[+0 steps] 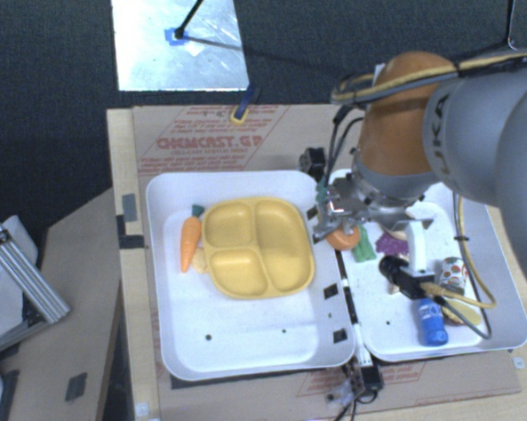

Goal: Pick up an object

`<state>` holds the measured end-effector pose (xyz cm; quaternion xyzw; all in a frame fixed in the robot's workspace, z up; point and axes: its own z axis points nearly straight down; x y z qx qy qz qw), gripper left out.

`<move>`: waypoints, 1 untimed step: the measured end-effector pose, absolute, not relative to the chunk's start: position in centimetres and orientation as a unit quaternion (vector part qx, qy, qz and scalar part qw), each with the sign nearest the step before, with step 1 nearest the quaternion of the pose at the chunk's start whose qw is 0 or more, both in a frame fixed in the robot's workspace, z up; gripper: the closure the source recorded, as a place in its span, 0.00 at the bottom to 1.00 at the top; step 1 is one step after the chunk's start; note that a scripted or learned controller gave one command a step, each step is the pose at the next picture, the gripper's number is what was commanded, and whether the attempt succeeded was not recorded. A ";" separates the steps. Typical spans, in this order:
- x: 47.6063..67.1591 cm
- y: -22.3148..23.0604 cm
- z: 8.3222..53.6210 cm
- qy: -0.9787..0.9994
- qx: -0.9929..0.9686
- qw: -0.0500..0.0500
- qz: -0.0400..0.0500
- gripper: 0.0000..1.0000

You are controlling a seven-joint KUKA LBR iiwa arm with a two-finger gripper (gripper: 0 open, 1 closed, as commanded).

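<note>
A shiny metal sheet (180, 39) lies at the top of the frame on dark carpet (34, 95), with a small blue piece on it. Below it, brown cardboard with red print (210, 139) lies under two white bins. At the left edge a tan board (70, 324) sits beside a slanted metal rail (13, 256).

Brown cardboard sheet (207, 139) under the bins carries red print reading "CHEMCAST GP" along its far edge, with a smaller red line above it too blurred to read. Grey arm (486, 138) shows part of dark lettering near its edge, looks like "UK", cut off by the curve of the housing. More red print on the cardboard's near edge is illegible.
</note>
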<state>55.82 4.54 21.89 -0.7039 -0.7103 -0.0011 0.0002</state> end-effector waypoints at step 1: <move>54.0 9.3 22.8 -0.710 -0.704 0.001 -0.001 1.00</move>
